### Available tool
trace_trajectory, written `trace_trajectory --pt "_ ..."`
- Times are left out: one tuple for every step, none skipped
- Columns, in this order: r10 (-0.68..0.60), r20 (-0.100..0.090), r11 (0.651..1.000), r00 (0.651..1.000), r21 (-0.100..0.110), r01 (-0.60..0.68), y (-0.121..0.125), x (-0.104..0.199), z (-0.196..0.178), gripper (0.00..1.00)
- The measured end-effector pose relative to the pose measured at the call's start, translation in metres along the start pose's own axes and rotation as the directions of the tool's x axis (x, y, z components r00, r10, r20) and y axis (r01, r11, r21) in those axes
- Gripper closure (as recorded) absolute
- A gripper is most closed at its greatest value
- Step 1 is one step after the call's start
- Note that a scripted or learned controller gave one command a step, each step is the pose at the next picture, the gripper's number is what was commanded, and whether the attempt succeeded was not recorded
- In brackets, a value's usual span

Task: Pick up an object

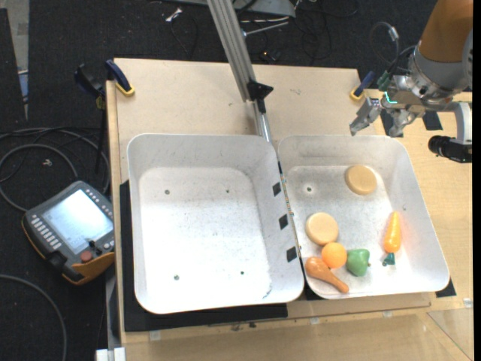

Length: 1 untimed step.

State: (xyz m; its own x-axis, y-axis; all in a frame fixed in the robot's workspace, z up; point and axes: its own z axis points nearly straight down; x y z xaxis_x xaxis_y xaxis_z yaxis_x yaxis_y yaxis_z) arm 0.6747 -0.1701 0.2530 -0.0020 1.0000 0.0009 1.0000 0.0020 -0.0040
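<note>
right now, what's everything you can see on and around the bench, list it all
left bin: 1, white, left half of bench
right bin: 1, white, right half of bench, beside left bin
round disc: 1, tan, upper part of right bin
second disc: 1, pale tan, middle of right bin
ball: 1, orange, lower part of right bin, just below second disc
pepper: 1, green, right of ball
carrot-like piece: 1, yellow-orange, right side of right bin
gourd-like piece: 1, orange, near front edge of right bin
teach pendant: 1, grey and orange, floor left of bench
metal pole: 1, grey, slanting over bench's back
clamps: 2, yellow and blue, back corners of bench
arm: 1, grey with orange band, upper right
pincer: 1, grey, above back edge of right bin, holding nothing
</note>
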Motion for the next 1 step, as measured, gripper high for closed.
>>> trace_trajectory --pt "-0.002 0.001 1.000 1.000 -0.002 0.002 0.0003 0.0003 -0.0027 0.00"
